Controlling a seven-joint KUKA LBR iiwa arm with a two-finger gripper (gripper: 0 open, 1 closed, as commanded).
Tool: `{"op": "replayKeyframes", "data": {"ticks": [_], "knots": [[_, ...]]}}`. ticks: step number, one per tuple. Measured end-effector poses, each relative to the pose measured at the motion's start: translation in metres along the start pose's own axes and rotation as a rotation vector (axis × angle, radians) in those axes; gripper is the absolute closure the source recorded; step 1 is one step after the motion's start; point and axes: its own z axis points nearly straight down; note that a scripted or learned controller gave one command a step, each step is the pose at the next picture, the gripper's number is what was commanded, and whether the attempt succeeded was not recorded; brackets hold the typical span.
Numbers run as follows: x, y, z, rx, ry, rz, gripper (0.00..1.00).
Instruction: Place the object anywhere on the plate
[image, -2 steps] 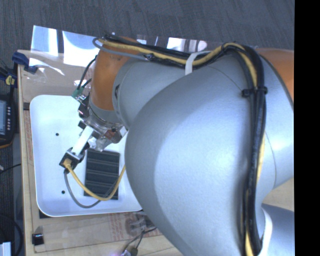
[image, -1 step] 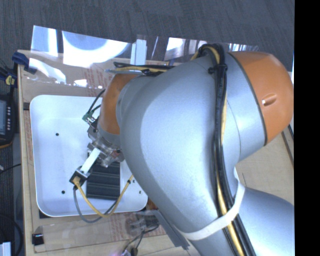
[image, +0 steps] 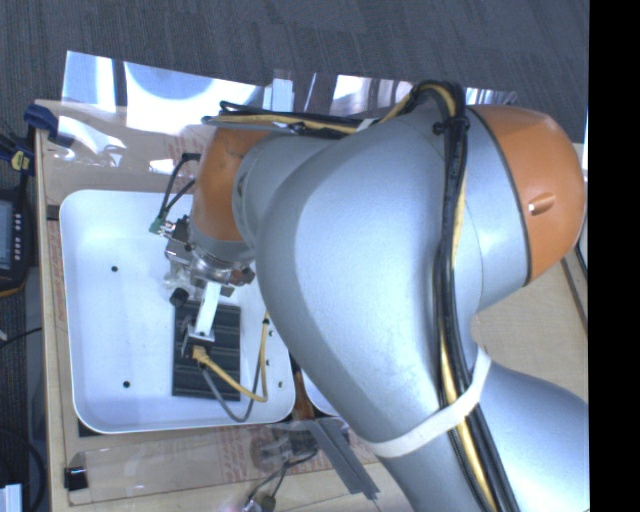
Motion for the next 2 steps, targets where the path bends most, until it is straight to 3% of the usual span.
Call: {"op": "replayKeyframes", "data": {"ticks": [1, 2], "knots": [[0.063, 0.039, 0.001, 0.002, 0.0, 0.548, 1.0], [0.006, 0.015, 0.001, 0.005, -0.003, -0.167, 1.0]]}}
